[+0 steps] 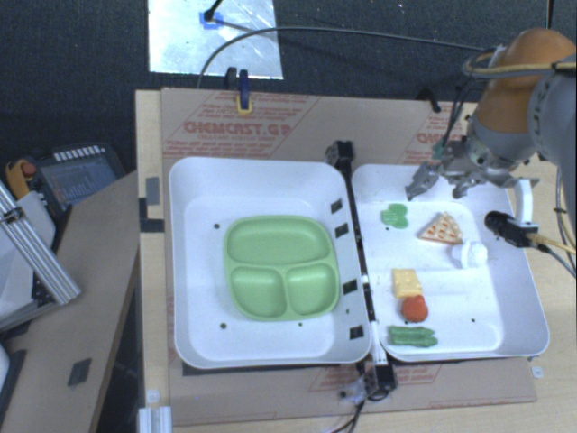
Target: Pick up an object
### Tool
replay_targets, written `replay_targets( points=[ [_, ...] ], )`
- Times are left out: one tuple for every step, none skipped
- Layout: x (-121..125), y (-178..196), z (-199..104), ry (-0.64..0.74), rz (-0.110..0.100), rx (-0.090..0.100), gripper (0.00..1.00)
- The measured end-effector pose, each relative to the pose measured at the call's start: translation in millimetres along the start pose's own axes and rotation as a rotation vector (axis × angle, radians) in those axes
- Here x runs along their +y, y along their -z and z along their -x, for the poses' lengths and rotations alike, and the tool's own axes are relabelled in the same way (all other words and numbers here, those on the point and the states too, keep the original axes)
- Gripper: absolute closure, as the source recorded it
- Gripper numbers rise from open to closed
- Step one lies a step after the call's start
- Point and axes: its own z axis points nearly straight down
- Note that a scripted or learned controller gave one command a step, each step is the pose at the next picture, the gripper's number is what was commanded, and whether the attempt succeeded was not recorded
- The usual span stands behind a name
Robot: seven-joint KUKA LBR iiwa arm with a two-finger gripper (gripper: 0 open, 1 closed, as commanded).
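My gripper [441,186] hangs over the back of the right bin [518,332]. It is open, its two fingers spread with nothing between them. Just in front of it lie a small green leafy toy [394,215] and a pizza slice [441,230]. Further forward are a small white piece [469,254], a yellow block [407,283], a red-orange ball [414,308] touching the block's front, and a green pea pod [412,336] near the front wall.
The left bin [194,197] holds a green divided plate [278,266]. A black hinge strip [352,233] runs between the two bins. Cables and a foil sheet [215,21] lie behind the bench.
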Motion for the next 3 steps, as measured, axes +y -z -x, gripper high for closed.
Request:
replay_targets(
  points=[
    [-1, -62, -4, 0.001, 0.0, 0.0, 0.0],
    [1, -47, -3, 0.001, 0.007, -0.001, 1.0],
    [0, 11, -13, 0.003, 0.01, -0.001, 1.0]
  ],
)
